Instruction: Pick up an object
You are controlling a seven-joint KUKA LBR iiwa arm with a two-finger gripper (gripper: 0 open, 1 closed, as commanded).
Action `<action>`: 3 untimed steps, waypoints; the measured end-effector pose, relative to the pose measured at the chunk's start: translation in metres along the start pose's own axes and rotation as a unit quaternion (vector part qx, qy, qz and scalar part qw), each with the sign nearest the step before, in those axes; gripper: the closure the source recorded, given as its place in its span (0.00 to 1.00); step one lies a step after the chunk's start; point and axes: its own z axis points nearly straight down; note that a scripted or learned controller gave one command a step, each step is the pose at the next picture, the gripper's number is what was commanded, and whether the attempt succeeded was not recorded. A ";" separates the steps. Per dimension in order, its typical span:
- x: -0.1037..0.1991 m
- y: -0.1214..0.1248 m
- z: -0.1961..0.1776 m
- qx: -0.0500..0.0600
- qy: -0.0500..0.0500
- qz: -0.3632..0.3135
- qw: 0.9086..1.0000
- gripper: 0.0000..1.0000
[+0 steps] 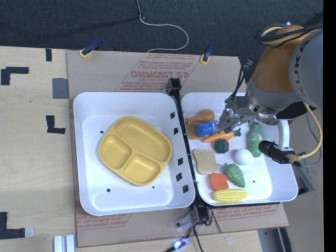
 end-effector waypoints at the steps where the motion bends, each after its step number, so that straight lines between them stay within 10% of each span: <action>1: 0.054 0.016 -0.013 0.000 -0.001 0.002 1.000 1.00; 3: 0.072 0.027 0.001 0.000 -0.001 0.002 1.000 1.00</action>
